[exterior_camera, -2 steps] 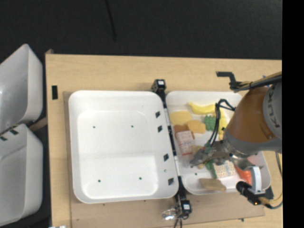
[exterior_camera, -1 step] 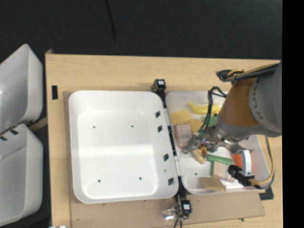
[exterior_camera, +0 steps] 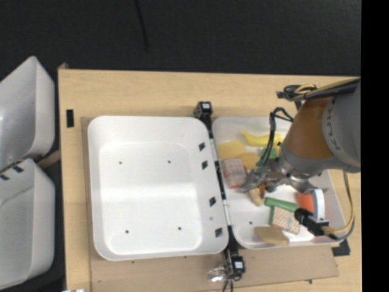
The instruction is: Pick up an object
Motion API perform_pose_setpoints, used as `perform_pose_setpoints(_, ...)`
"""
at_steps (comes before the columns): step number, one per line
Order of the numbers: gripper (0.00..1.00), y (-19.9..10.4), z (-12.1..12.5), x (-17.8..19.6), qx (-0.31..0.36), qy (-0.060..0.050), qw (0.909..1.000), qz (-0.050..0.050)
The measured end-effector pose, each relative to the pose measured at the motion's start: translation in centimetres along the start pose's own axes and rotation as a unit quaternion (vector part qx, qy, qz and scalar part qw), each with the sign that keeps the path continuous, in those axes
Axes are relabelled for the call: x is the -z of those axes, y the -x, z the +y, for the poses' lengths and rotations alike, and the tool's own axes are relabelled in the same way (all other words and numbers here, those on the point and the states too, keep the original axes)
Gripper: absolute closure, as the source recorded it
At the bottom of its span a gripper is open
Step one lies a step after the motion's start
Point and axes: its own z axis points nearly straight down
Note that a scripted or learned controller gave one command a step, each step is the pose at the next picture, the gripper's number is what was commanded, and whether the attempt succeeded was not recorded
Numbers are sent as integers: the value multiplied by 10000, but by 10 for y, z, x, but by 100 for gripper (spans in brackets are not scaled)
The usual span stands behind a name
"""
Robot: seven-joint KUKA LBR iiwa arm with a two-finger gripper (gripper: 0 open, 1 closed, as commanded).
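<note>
The right bin [exterior_camera: 238, 236] holds a jumble of small objects: a yellow banana-like piece [exterior_camera: 258, 139], a pale yellow block [exterior_camera: 228, 149], a pinkish patterned block [exterior_camera: 233, 169], a green stick [exterior_camera: 281, 204], an orange and white item [exterior_camera: 311, 200], a speckled block [exterior_camera: 286, 219] and a tan piece [exterior_camera: 271, 235]. My gripper [exterior_camera: 255, 182] is low in this bin, just right of the pinkish block and above a small tan piece [exterior_camera: 258, 197]. The grey arm with its orange band [exterior_camera: 307, 129] covers the bin's right part.
The left bin [exterior_camera: 152, 187] sits beside the right one, joined by black clips along the shared rim [exterior_camera: 214, 163]. Both rest on a wooden bench [exterior_camera: 134, 90]. White moulded shapes [exterior_camera: 21, 163] stand off the bench's left edge.
</note>
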Motion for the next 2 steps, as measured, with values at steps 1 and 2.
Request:
perform_pose_setpoints(1,100,-67,112,91,64,35,10000,-9)
perform_pose_setpoints(2,100,-137,94,138,56,-26,10000,-10)
